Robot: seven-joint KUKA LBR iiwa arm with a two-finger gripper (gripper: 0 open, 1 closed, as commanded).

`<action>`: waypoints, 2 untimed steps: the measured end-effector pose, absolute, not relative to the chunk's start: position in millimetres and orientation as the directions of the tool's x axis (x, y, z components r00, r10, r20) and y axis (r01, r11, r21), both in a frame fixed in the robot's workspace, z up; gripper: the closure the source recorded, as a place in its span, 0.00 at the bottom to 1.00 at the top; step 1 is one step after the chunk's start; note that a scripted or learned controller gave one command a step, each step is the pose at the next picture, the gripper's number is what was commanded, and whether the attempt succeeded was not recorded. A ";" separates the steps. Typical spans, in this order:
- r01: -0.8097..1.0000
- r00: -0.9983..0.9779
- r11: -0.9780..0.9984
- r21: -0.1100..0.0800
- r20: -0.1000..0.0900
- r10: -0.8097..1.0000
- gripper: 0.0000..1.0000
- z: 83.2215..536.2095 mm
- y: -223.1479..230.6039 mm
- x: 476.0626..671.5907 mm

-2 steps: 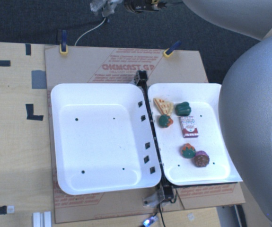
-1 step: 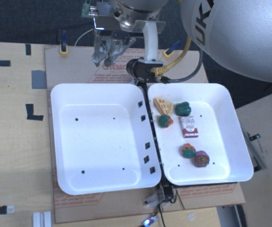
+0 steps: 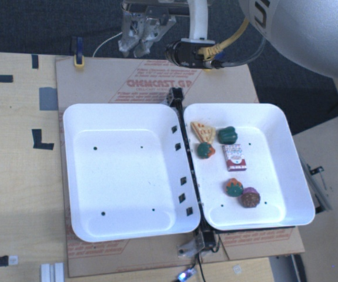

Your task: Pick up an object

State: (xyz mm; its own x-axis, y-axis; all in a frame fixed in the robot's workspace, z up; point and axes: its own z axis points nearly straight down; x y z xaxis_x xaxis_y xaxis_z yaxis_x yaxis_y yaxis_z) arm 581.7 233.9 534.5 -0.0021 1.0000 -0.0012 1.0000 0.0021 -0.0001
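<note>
The claw (image 3: 138,40), its state untellable and well above the right bin (image 3: 274,117), may miss the closely clustered toys.

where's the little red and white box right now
In the camera view the red and white box lies in the right bin, near its middle, below the green toy and above the green-and-orange toy.
</note>
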 end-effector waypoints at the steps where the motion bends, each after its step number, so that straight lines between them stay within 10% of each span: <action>1: 1.000 0.000 0.000 -0.004 -0.004 1.000 1.00 531.2 233.5 595.8; 2: 1.000 0.000 0.000 -0.004 -0.004 1.000 1.00 531.1 233.4 608.6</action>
